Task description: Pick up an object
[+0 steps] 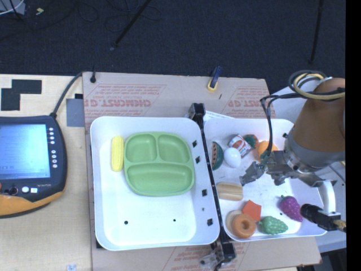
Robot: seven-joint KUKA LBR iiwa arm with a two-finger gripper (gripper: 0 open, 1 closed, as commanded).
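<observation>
The right bin [316,233] holds several toy foods: a watermelon slice [217,154], a white egg [232,157], a red and white can [241,144], an orange piece [264,148], a tan bread block [229,191], a red-orange block [252,209], a donut [243,226], a green berry [273,225] and purple grapes [291,207]. My gripper [255,172] hangs low over the middle of this bin, just right of the egg and above the bread block. Nothing shows in its grasp.
The left bin [107,219] holds a green divided plate [158,164] and a yellow corn cob [117,153]. A control pendant [28,157] lies to the far left. The arm's orange band [318,123] looms over the right bin's right side.
</observation>
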